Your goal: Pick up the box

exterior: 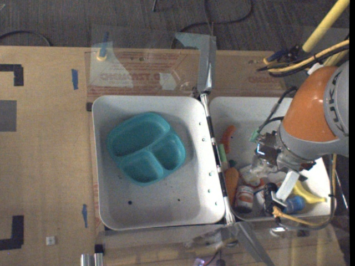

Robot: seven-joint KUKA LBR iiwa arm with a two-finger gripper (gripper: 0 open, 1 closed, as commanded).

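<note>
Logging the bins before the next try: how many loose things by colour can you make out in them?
Teal: 1, the divided plate in the left bin.
Orange: 2, a carrot-like piece and another.
Red and white: 1, a can.
Yellow: 1, a banana.
Blue: 1, a small piece.
Total: 6; more may be hidden under the arm.

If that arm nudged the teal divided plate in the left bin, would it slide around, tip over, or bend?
The teal divided plate looks like moulded plastic, so it is probably stiff and fairly light. It lies low and wide on the left bin floor, so tipping seems unlikely; on that smooth white surface it would more likely slide. Its raised rim might give the tool something to catch.
</note>
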